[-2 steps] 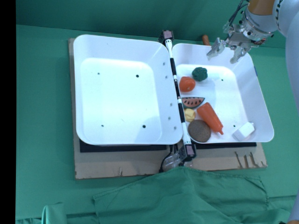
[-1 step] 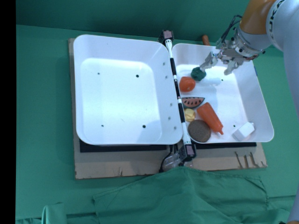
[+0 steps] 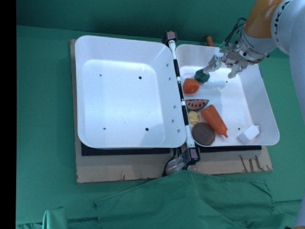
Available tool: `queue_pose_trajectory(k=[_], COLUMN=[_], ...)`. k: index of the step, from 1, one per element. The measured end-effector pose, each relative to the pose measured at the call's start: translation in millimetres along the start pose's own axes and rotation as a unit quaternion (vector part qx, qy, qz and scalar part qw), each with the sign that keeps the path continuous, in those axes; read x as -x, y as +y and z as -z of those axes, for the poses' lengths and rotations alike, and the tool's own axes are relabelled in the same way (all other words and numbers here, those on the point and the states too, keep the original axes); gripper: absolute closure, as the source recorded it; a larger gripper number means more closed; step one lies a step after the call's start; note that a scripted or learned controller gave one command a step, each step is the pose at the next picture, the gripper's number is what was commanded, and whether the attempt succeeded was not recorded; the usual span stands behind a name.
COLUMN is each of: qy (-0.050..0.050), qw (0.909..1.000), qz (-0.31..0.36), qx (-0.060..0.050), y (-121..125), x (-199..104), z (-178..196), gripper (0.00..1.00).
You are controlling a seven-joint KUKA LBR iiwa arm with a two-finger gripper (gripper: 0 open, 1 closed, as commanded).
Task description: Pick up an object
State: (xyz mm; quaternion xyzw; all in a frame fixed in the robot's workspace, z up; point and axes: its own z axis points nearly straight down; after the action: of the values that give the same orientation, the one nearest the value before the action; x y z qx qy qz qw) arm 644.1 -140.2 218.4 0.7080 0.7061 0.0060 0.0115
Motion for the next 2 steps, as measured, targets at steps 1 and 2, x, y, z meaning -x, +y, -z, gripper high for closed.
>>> queue_pose_trajectory(k=[1, 2], qy=[0.0, 0.002], qw=[1.0, 0.9999], qz=[-0.002, -0.002], qx=[0.001, -0.012], y=[1, 2], x=[1, 46], z=[9, -32], gripper=[1.0, 1.0])
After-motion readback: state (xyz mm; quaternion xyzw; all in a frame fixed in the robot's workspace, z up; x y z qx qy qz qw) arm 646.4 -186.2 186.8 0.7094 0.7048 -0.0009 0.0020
